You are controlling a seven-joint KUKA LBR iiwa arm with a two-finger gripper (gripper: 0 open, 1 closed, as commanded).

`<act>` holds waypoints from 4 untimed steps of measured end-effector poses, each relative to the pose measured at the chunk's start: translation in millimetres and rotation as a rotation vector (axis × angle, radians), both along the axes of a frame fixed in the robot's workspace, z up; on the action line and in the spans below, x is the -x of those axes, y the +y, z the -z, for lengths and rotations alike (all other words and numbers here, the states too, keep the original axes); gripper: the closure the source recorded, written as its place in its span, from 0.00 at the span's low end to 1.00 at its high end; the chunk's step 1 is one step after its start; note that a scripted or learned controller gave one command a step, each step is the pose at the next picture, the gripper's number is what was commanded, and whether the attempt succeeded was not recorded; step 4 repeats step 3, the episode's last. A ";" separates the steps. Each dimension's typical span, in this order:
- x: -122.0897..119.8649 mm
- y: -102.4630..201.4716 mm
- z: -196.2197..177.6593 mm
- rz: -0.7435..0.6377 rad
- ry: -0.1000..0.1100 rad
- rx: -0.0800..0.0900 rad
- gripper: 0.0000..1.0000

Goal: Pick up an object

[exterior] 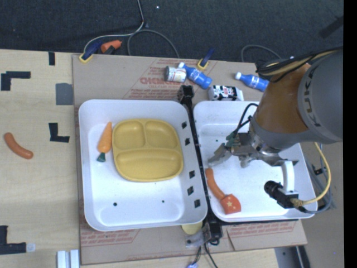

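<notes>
My gripper (pixel 231 156) hangs over the middle of the right bin (pixel 223 113), fingers spread open with nothing between them. Just below its left finger (pixel 217 156) lies an orange sausage-shaped toy (pixel 214 183), apart from the finger. A small red piece (pixel 231 204) sits at the toy's lower end. In the left bin (pixel 92 149) a yellow divided plate (pixel 148 149) lies flat. An orange carrot (pixel 105 138) rests along the plate's left side.
Behind the bins on the cardboard lie two blue-and-white bottles (pixel 191 74) (pixel 252 81) and a black-and-white box (pixel 226 92). A sausage toy (pixel 18 146) lies on the bench at far left. An orange-handled clamp (pixel 103 48) sits at the back left.
</notes>
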State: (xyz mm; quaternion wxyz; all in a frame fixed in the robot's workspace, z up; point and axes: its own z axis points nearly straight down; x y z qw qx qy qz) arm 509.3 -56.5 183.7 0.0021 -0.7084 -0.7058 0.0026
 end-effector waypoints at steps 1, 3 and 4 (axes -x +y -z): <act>-5.4 -2.6 -0.1 -0.005 -0.005 -0.001 0.00; -37.1 -40.2 101.5 -0.002 -0.011 0.002 0.00; -37.1 -40.2 101.5 -0.002 -0.011 0.002 0.00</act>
